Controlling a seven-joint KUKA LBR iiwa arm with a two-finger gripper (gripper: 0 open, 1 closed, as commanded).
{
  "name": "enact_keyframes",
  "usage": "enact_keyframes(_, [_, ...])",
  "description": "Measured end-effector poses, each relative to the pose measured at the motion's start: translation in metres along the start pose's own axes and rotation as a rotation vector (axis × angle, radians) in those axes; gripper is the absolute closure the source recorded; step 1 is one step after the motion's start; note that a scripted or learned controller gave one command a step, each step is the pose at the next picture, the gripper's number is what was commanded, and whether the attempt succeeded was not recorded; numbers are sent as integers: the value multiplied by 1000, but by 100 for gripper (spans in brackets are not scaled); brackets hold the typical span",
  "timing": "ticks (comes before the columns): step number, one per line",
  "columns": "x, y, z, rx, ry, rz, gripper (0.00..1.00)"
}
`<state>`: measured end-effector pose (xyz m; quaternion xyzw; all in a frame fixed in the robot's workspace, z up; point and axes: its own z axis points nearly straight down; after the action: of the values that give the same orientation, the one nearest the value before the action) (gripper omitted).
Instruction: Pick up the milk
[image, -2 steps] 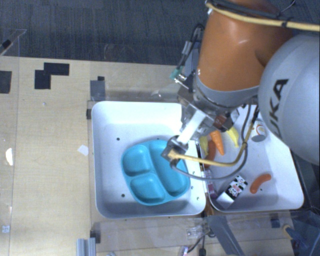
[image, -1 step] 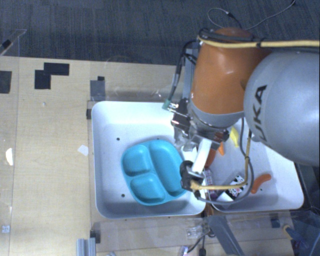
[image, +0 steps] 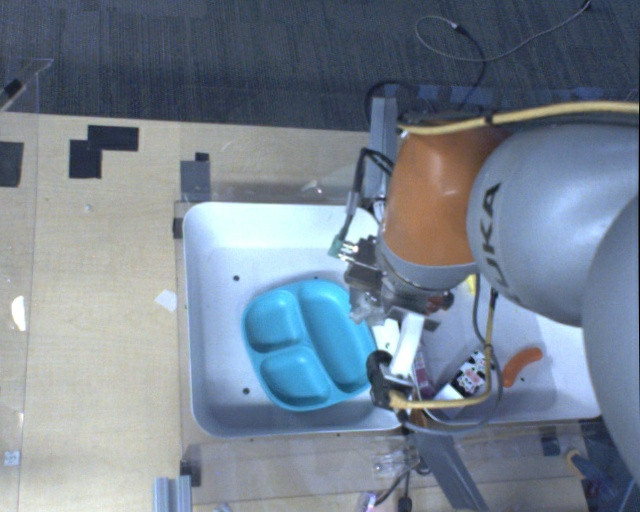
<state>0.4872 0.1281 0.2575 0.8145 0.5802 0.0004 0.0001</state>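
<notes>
The milk (image: 470, 378) is a small carton with a black-and-white pattern. It lies near the front of the right bin (image: 560, 400), partly hidden under the arm. My gripper (image: 372, 312) hangs below the orange-banded wrist, over the wall between the two bins and the right edge of a blue plate. It is to the left of the milk and apart from it. The wrist blocks the gripper's tip.
A blue divided plate (image: 305, 345) lies in the left bin (image: 215, 300), toward its front right. An orange, carrot-like item (image: 522, 362) sits just right of the milk. A small purple item (image: 421, 378) lies to its left. The arm covers most of the right bin.
</notes>
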Motion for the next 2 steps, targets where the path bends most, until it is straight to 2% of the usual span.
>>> enact_keyframes(1, [0,0,0,0,0,0,0])
enact_keyframes(2, [-7,3,129,-3,3,-92,0])
